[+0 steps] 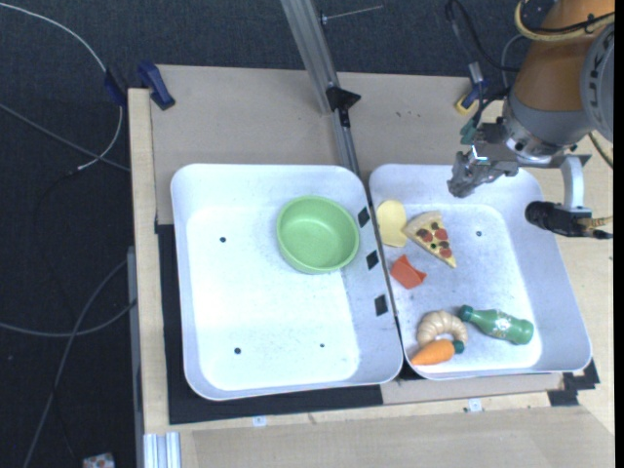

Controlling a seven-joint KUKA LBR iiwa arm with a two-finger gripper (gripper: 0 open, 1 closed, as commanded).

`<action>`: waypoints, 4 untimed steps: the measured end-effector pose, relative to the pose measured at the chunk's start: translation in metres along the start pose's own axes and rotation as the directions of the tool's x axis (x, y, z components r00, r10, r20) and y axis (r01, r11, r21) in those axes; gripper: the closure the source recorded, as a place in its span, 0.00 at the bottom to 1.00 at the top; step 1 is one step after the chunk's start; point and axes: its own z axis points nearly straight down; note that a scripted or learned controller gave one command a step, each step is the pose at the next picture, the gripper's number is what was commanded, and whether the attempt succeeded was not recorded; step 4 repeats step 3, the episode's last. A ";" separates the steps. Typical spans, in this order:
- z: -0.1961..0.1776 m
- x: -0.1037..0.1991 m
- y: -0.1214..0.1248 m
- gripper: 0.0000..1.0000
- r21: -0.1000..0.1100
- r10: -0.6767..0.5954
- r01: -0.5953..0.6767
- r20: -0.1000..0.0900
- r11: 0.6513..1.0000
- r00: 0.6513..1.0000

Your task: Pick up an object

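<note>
From the overhead camera view, we judge the approach step to be in hand: the grey two-finger gripper (475,175) hangs over the far edge of the right shallow white bin (546,271), and we cannot tell how its jaws stand. Nothing is lifted. The next move calls for descent onto one item. That bin holds a yellow block (391,222), pizza-slice toy (432,239), red piece (408,273), croissant toy (441,326), carrot toy (433,352) and green bottle (498,325). The left white bin (263,339) holds a green bowl (317,233).

Bright, even light; soft shadows, slight grain.
</note>
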 end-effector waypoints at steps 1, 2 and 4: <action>0.001 0.049 0.010 1.00 0.002 -0.003 0.003 0.000 1.000 1.000; -0.016 0.106 0.016 1.00 0.004 -0.004 0.004 -0.002 1.000 1.000; -0.025 0.170 0.019 1.00 0.005 -0.005 0.005 -0.003 1.000 1.000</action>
